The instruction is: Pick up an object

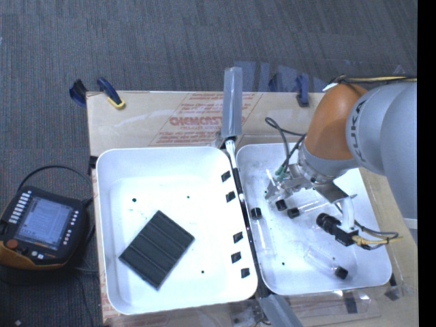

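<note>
We see the gripper (pixel 285 197) low in the right bin (pixel 381 268); we cannot tell its grip. A dark ridged pad (pixel 157 248) lies in the left bin (pixel 112 176), near its front edge.

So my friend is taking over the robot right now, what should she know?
Gripper: down low in the right bin. I can't tell if it has anything.
Things: a dark ridged slab lies flat in the left bin, away from the arm. The right bin seems to hold a clear tube with a black cap near its front; hard to make out.
Done: arm is in the right bin.
Left: nothing is visibly lifted yet, so the pick-up has to be finished and checked.
</note>
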